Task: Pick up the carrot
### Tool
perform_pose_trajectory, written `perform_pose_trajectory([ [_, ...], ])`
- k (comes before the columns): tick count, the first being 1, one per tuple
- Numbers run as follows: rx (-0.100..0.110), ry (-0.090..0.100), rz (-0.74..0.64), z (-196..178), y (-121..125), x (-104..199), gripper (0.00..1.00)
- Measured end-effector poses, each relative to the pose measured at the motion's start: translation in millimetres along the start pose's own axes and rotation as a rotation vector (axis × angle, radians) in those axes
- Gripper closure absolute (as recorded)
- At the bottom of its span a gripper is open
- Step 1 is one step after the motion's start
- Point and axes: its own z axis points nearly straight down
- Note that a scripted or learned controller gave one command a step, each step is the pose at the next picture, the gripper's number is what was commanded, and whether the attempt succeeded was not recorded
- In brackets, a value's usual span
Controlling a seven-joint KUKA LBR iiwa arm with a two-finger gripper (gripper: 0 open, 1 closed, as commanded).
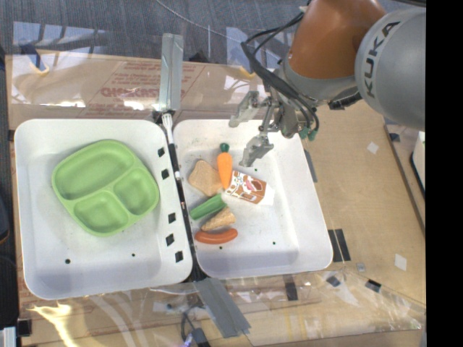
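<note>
An orange carrot with a green top lies in the right bin, pointing toward the near side. It rests between a tan bread piece and a small printed packet. My gripper hangs over the far part of that bin, up and to the right of the carrot, with open fingers and nothing between them. One finger reaches down close to the carrot's green top; the other sits farther back.
A green cucumber, a pale wedge and a red sausage lie nearer the front of the right bin. The left bin holds a green divided plate. A clip divider separates the bins.
</note>
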Motion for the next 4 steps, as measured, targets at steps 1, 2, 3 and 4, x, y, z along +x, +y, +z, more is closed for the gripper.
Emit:
perform_pose_trajectory([
  [1,-0.001,0.005,0.156,72,47,-32,0.0],
  [2,0.0,-0.001,0.149,59,48,-34,1.0],
  [3,-0.001,-0.012,0.266,-41,68,4,1.0],
  [4,0.001,-0.004,-0.108,-71,18,-9,1.0],
])
